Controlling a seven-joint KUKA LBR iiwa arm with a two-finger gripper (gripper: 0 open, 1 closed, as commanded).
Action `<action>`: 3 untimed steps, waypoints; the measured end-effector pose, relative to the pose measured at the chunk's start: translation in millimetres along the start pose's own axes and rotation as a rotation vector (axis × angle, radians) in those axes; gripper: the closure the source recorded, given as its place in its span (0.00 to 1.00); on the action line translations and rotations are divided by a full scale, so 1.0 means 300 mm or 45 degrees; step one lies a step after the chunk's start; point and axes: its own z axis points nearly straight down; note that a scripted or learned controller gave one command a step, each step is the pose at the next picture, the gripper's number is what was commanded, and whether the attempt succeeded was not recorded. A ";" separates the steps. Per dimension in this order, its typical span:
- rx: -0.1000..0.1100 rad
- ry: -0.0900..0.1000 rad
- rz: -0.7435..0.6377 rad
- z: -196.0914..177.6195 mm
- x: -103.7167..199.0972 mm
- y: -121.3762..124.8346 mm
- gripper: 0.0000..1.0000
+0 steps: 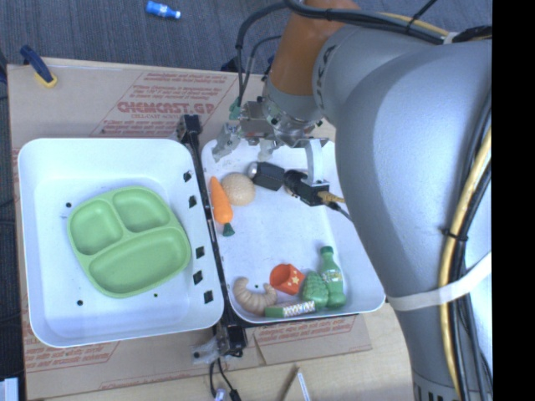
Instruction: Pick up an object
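A robotics lab: a grey industrial arm (401, 140) trailing cables looms beside two white bins (50, 307) set on printed cardboard (159, 98) over grey carpet (100, 23).

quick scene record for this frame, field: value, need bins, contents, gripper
left bin: green divided plate
right bin: carrot, beige round item, green bottle, red piece with star, green knobbly item, tan curved item
gripper: over far end of right bin, above the beige round item
finger state: cannot tell
held object: none seen
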 end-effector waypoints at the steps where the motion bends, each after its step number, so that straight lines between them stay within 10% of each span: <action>1: 0.007 -0.003 0.005 0.271 -0.172 -0.210 0.00; 2: 0.001 0.001 0.001 0.002 0.064 -0.185 0.00; 3: 0.006 0.000 0.004 0.006 -0.016 -0.208 0.00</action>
